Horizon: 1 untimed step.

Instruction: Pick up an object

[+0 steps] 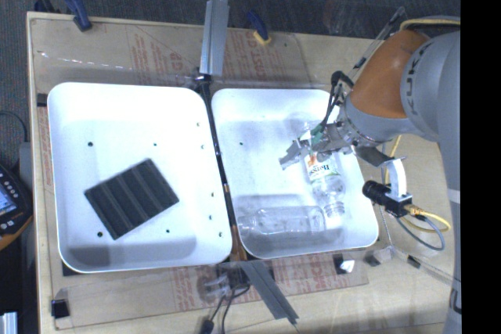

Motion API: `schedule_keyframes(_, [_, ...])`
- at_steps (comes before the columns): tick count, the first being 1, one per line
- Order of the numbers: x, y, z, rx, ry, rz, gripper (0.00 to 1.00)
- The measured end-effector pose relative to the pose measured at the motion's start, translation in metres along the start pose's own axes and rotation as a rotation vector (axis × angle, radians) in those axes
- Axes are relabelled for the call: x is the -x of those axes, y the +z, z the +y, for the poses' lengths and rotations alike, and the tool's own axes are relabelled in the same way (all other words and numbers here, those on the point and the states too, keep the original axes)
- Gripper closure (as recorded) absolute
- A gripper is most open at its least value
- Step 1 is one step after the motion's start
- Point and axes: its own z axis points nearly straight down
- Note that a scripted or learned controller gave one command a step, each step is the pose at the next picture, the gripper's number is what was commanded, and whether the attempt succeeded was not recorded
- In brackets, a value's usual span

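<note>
Gripper (304, 151) over right bin (235, 168) — beside labelled bottle (322, 177); slab (131, 198) left.

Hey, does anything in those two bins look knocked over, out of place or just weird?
Nothing looks spilled or broken. Two clear plastic bottles lie on their sides in the right bin: one with a label just under the claw, another along the near wall. The dark ribbed panel lies flat but askew in the left bin.

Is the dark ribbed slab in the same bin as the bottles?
No, the dark ribbed slab lies in the left bin; the clear bottles are in the right bin.
</note>
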Motion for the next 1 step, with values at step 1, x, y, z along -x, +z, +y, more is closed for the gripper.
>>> schedule_keyframes(1, [0.0, 0.0, 0.0, 0.0, 0.0, 0.0, 0.0])
